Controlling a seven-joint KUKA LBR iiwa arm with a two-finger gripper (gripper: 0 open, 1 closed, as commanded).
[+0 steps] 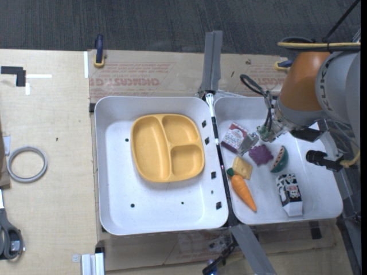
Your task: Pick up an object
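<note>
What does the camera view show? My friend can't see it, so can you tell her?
A grey robot arm's gripper reaches down into the right white bin, among a toy carrot, purple grapes, a watermelon slice, a small milk carton and a snack packet. The left white bin holds a yellow divided plate.

Bench (51,96) (tan) bearing two bins (106,171)

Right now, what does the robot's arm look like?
The big rounded grey robot arm has a shiny orange band above its wrist. Thin black cables loop beside it, and at its end is a small metal claw with green bits.
</note>
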